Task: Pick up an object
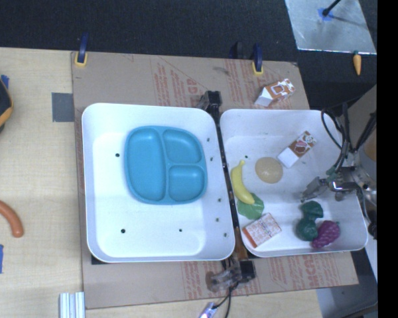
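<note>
We see the gripper [320,188] in the right bin [252,121] with its fingers apart and holding nothing, just above the green toy [309,220] by the purple grapes [326,233].

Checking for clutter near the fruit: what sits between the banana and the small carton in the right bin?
In the camera view, a pale round ball lies between the banana and the small carton, on the right bin floor.

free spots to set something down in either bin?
Left bin: bare strip along its near edge and left side, around the blue tray. Right bin: bare far-left corner, beyond the banana and round beige item. Crowded along its near edge and by the tool.
</note>
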`<act>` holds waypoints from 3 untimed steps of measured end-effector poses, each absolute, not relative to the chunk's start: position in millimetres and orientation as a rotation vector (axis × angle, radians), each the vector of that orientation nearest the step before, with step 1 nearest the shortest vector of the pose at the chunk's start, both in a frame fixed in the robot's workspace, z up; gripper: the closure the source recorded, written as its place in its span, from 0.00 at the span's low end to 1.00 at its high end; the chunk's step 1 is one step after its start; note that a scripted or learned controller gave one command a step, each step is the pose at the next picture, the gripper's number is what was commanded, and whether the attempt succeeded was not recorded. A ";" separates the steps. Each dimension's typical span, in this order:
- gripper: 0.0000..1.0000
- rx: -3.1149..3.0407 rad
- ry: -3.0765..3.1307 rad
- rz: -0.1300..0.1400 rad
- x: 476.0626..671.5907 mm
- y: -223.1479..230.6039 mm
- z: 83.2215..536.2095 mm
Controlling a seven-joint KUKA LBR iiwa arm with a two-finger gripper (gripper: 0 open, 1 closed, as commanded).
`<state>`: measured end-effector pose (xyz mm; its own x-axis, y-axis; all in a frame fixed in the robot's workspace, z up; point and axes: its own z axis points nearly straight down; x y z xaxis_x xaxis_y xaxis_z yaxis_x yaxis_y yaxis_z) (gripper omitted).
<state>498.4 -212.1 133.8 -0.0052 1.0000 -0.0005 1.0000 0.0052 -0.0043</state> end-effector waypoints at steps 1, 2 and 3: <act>0.00 -2.213 -2.224 0.004 475.2 -183.9 91.0; 1.00 -2.210 -2.229 0.006 475.4 -185.0 101.4; 1.00 -2.211 -2.229 0.002 526.0 -130.0 100.5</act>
<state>526.0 -130.0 100.5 -0.0079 1.0000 0.0004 1.0000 0.0079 -0.0022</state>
